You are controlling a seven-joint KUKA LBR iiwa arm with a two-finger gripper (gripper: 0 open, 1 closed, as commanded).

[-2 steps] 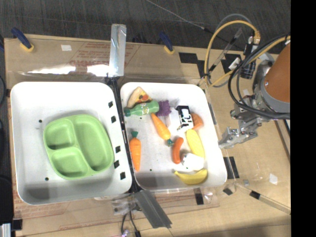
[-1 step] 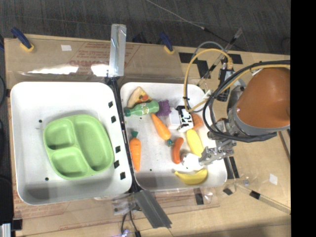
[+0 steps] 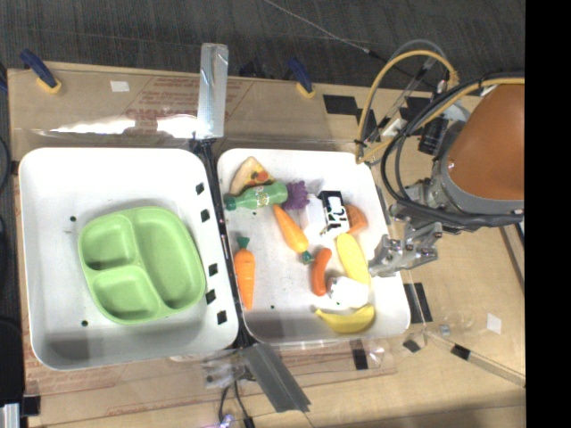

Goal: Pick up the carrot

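We had the end effector point(image 3: 403, 250) at the right bin's point(image 3: 268, 328) right rim, finger state unclear; carrot point(image 3: 244, 275) lay far left, needing a straight-down approach.

Two bins sit side by side. The left bin point(image 3: 36, 239) holds a divided plate point(image 3: 140, 263). In the right bin point(image 3: 357, 169), a carrot point(image 3: 244, 275) lies at nine o'clock (near the dividing wall), a bottle point(image 3: 259, 197) at eleven, a banana point(image 3: 346, 318) at five.
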